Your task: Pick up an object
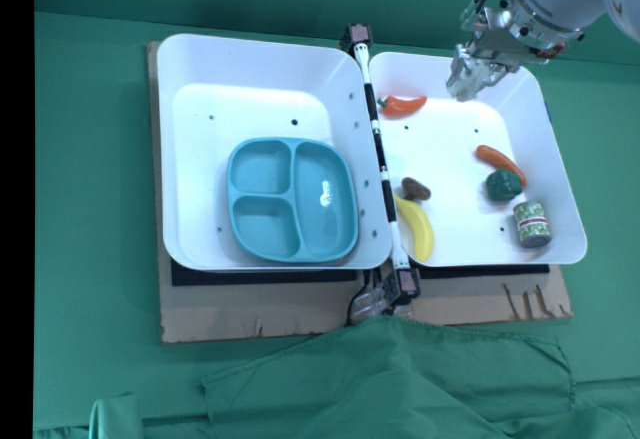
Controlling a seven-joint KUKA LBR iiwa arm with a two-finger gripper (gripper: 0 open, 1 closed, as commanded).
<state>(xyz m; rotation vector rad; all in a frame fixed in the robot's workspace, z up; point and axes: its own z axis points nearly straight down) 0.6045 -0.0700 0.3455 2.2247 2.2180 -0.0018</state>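
Observation:
My gripper (466,85) hangs over the far edge of the right bin (560,177), its fingers pointing down with nothing seen between them. A red-orange chili pepper (403,105) lies just left of it on the bin floor. Further forward lie an orange carrot (499,162), a dark green broccoli-like piece (503,186) and a small green-and-white can (532,224). A yellow banana (417,228) and a small brown piece (416,189) rest against the bin's left wall.
The left bin (200,77) bears a blue three-compartment plate (291,199). A rod with black clamps (376,137) runs along the divide between the bins. Green cloth (400,377) bunches at the bench's front.

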